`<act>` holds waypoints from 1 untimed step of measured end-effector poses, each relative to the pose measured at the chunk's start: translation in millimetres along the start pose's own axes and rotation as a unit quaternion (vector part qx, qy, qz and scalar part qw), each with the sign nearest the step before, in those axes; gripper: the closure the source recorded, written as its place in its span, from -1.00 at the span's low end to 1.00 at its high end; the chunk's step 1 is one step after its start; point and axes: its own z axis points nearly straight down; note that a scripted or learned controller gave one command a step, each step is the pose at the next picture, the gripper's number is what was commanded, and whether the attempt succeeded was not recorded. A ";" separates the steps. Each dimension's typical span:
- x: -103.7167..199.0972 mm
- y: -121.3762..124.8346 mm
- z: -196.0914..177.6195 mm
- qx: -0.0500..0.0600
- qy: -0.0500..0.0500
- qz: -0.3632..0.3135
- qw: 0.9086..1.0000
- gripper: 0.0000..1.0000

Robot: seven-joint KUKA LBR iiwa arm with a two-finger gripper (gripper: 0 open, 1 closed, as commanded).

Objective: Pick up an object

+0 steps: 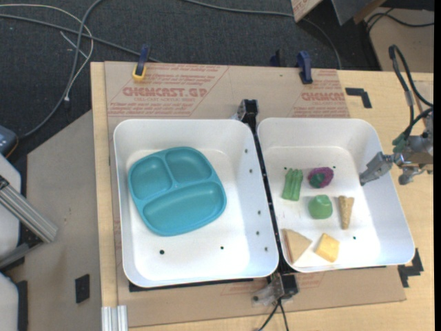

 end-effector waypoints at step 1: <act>0.4 2.1 -5.2 -0.005 -0.001 -0.002 1.000 -1.00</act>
